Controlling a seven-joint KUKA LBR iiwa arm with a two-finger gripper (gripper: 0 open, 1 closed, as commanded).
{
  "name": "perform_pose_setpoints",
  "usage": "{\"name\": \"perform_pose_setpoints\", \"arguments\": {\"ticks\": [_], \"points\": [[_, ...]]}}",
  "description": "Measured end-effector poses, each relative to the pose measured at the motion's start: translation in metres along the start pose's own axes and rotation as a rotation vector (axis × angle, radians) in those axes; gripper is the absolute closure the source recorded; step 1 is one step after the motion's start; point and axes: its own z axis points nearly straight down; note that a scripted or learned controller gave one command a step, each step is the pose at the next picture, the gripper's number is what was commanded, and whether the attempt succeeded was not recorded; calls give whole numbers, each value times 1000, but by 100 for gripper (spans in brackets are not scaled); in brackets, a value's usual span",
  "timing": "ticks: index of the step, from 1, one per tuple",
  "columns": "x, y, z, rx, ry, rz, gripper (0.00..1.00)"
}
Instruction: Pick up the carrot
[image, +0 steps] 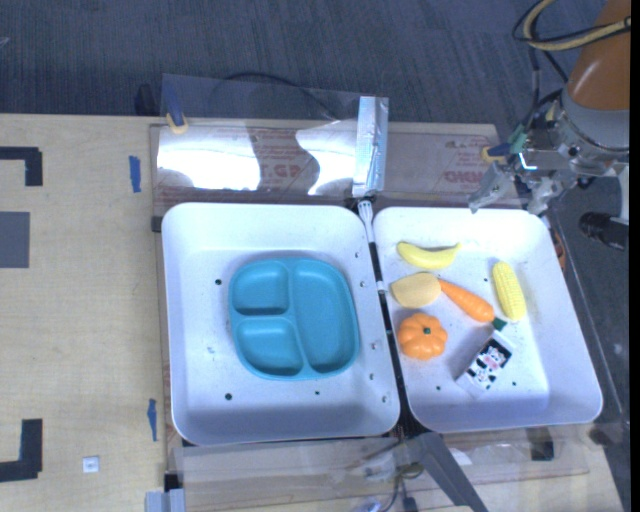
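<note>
end effector (512, 188): above right bin's (570, 385) far edge, grip state unclear | carrot (468, 299): in right bin, between potato (415, 290) and corn (509, 289)

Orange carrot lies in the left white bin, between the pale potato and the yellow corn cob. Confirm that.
Wrong bin. The camera view shows the orange carrot in the right white bin, between the pale potato and the yellow corn cob.

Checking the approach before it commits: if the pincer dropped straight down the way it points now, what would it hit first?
Probably the back rim of the right bin, not the carrot, though depth is unclear from this single slanted view.
</note>
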Motion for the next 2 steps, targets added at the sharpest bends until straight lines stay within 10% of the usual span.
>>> {"name": "perform_pose_setpoints", "arguments": {"ticks": [1,2], "points": [[16,-82,129,9,1,38,0],[-3,-72,192,-6,-2,-139,0]]}}
